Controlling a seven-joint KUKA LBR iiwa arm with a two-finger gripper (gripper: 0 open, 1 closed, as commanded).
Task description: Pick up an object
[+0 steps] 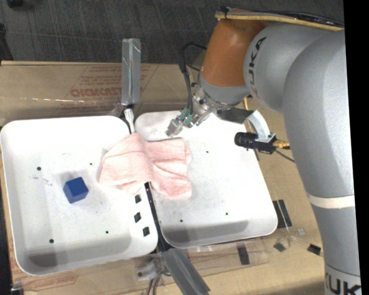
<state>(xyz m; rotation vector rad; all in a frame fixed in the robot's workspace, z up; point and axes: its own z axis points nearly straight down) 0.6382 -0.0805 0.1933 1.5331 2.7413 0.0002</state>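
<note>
My arm (292, 75) takes up the whole right side of the view, its bulk leaning over the far corner of the right bin (250, 196). That bulk is my first worry: it hides part of that bin from me, so anything going wrong under the wrist I would see late.

The left bin (25, 185) sits touching the right one, and a pink cloth (151, 164) is draped across the wall between them, part in each. If I go for the cloth, I expect it could drag over that wall, snag, or slip out as it unfolds, since a pinch on a loose fold holds little. It could also lift only partway and hang on the rim.

The gripper (178, 125) hovers just beyond the cloth's far edge, over the right bin's far-left corner, close to the rim. A straight descent from there risks striking the rim or closing on bare plastic. I cannot tell whether the jaws are apart or together; the tip is too small and cluttered, and nothing shows between them.

The blue block (76, 189) lies alone in the left bin, well apart from the gripper.
</note>
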